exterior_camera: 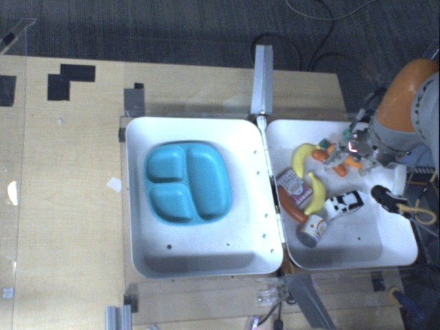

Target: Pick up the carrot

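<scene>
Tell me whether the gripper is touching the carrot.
Cannot tell: in the camera view the gripper overlaps the carrot, hiding any contact or gap.

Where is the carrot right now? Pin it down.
The carrot lies in the right bin, near its back edge, just right of the upper banana and directly under the gripper.
</scene>
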`<state>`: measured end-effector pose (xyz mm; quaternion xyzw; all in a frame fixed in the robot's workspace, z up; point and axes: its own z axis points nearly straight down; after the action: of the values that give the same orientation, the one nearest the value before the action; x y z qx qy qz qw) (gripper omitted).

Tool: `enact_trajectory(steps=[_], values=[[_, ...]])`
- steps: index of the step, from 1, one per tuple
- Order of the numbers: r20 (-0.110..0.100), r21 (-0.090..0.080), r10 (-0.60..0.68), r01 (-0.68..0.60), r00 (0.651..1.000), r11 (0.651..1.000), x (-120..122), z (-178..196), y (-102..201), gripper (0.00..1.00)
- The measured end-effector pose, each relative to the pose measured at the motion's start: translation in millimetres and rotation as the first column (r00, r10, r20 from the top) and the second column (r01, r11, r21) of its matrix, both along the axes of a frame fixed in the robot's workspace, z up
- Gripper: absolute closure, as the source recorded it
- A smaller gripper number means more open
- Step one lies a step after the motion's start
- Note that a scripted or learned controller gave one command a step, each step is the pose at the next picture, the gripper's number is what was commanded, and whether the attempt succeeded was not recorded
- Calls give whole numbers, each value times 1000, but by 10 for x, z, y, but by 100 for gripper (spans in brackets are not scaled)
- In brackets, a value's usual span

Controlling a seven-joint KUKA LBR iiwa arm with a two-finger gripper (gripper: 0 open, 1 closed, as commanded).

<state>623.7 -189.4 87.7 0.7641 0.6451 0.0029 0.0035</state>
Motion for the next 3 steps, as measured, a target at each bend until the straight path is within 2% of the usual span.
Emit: enact_trajectory(steps=[1,2,3], values=[[7,2,2,-2,1000,1000,28,129,16,100],[-2,-1,210,-210,978,978,-213,1073,46,100],[-2,-1,210,-210,978,978,-214,1071,44,0]])
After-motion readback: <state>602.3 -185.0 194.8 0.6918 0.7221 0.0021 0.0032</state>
